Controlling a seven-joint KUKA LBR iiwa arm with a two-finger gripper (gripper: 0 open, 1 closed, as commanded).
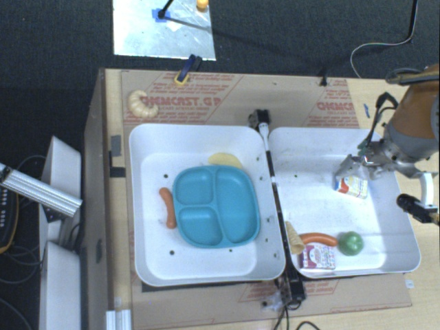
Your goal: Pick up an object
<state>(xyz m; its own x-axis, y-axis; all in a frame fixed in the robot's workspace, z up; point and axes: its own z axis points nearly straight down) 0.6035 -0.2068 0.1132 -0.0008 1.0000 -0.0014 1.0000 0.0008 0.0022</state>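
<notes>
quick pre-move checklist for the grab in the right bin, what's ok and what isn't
1. Gripper is over the right bin, by its far side: ok.
2. A target sits below it, the small carton, lying flat: ok.
3. Carton between the fingers: cannot tell, the wrist hides the contact.
4. Room around the carton; green ball, sausage and second carton lie apart at the near edge: ok.
5. Blue tray in the left bin is out of the way: ok.
</notes>
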